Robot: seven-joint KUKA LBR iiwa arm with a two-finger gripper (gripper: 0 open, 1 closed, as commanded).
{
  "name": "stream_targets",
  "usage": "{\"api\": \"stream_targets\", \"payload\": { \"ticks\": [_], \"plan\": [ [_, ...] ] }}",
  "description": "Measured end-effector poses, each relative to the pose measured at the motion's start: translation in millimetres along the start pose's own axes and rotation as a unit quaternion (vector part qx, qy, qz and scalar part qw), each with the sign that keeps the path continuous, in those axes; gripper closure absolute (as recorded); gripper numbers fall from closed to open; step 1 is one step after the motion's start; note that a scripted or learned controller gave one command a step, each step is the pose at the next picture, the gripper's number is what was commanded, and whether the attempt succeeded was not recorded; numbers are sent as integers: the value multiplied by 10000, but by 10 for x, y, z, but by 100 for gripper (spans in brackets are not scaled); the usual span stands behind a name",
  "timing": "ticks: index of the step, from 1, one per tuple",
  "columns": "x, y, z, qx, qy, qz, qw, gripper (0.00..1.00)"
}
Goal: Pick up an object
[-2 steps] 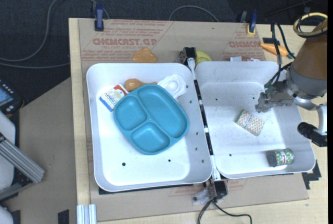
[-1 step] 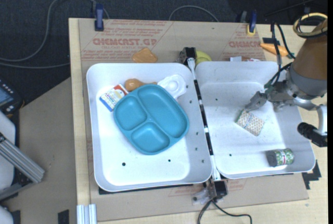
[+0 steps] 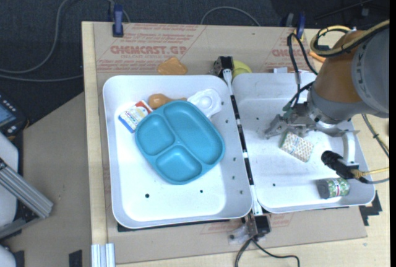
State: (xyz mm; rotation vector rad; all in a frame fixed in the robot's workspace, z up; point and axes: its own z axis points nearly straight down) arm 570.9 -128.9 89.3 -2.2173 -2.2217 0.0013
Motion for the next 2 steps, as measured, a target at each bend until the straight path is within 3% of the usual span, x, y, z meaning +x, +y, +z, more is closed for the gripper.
{"api": "stream_targets", "payload": {
  "ticks": [1, 2],
  "plan": [
    [-159, -499, -33, 10, 2, 19, 10000, 0],
    [-154, -471, -138, -21, -10, 11, 10000, 100]
  ]
}}
